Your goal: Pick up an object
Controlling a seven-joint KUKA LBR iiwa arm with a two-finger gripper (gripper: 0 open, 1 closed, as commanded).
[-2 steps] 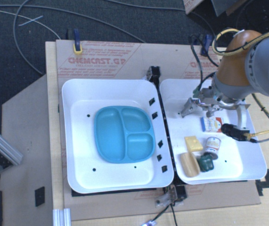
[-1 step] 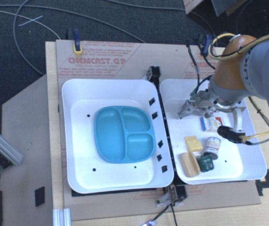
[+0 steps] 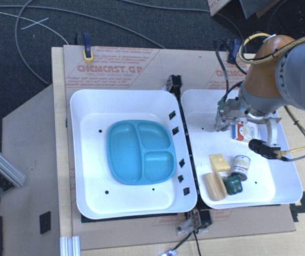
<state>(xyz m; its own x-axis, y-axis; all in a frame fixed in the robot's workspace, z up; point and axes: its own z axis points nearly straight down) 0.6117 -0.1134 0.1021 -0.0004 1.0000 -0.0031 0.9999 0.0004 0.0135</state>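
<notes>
Dark floor with loose cables, then a board worktop (image 3: 115, 65) carrying two white bins. Left bin (image 3: 83, 143): a blue divided plate (image 3: 140, 151), nothing else. Right bin (image 3: 286, 188): yellow block (image 3: 219, 162), tan block (image 3: 214, 186), green piece (image 3: 233, 184) and small jar (image 3: 241, 165) bunched at the near end, probably left loose for picking. Jaws (image 3: 231, 122) low over the far end beside a small carton (image 3: 241, 132); cannot tell how wide, nothing visibly held.
</notes>
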